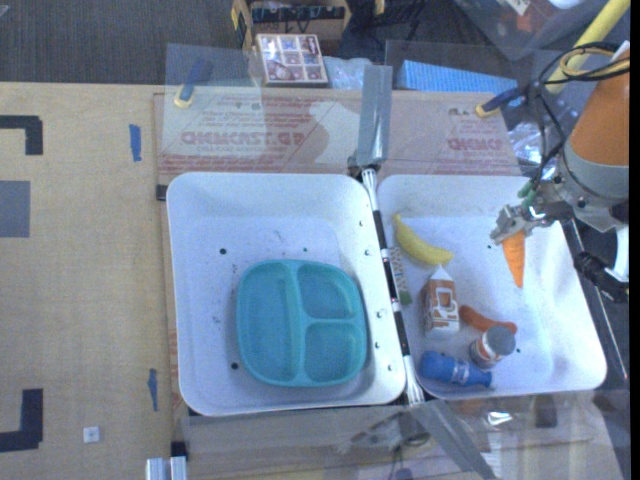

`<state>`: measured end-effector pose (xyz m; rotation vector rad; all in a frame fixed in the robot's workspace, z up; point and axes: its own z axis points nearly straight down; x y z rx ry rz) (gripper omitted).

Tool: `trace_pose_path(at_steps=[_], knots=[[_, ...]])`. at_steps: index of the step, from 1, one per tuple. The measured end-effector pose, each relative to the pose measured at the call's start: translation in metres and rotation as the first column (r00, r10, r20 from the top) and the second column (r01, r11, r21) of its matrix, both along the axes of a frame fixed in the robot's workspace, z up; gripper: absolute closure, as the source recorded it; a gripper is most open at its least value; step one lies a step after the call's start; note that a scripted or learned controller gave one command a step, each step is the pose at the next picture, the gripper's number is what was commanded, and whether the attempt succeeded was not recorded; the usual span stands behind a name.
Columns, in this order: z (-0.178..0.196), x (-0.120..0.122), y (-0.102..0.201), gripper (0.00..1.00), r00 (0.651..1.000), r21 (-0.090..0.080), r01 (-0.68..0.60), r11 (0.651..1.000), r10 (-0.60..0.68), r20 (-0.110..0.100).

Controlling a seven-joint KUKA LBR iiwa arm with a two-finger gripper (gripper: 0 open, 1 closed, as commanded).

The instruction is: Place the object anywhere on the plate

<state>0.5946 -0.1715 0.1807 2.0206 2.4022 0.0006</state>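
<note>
Over the right bin (585, 368), the gripper (516, 224) hangs with an orange carrot (514, 258) pinched between its fingers, point down and seemingly lifted clear of the banana (420, 244) and milk carton (439, 304), ready for carrying left to the teal divided plate (300, 322).

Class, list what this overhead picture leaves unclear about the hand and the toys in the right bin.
- Hand: too small and blurred to judge its grip on the carrot.
- Carton: print too small to read.
- Blue toy: partly cut off by the bin rim.
- Arm: cut off by the right edge.
</note>
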Motion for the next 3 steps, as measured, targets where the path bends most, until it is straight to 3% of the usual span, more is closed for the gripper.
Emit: trace_pose_path(at_steps=[1,2,3], knots=[[0.004,-0.039,0.084,1.0,0.995,0.002,-0.096,0.995,0.096,-0.003],[0.022,-0.059,0.176,1.0,0.997,0.002,0.075,0.997,-0.075,-0.005],[0.015,-0.074,0.241,1.0,0.998,0.002,-0.065,0.998,0.065,-0.005]])
